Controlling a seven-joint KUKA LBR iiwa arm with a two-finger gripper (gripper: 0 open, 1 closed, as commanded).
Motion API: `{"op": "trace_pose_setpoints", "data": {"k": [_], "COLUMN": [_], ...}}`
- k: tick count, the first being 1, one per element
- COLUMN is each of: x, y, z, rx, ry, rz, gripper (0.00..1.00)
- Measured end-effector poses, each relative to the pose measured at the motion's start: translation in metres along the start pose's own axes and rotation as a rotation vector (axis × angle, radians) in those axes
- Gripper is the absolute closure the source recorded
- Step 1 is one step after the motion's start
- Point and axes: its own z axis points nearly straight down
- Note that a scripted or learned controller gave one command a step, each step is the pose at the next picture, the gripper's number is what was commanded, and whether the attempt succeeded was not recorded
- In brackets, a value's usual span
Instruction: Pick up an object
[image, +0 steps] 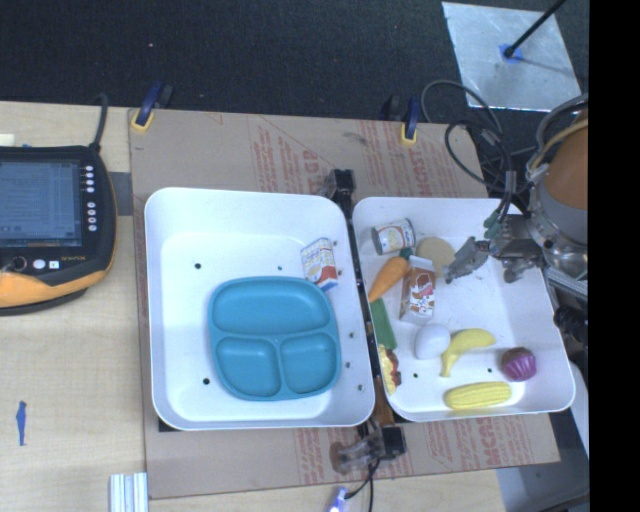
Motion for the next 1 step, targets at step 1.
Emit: {"op": "trace_pose_setpoints", "data": {"k": [1], "x": [0.0437], "y": [0.0676], "z": [0.0564], "rx": [0.000], "ry": [-0.003], "rz": [-0.002], "gripper": [0.00]}}
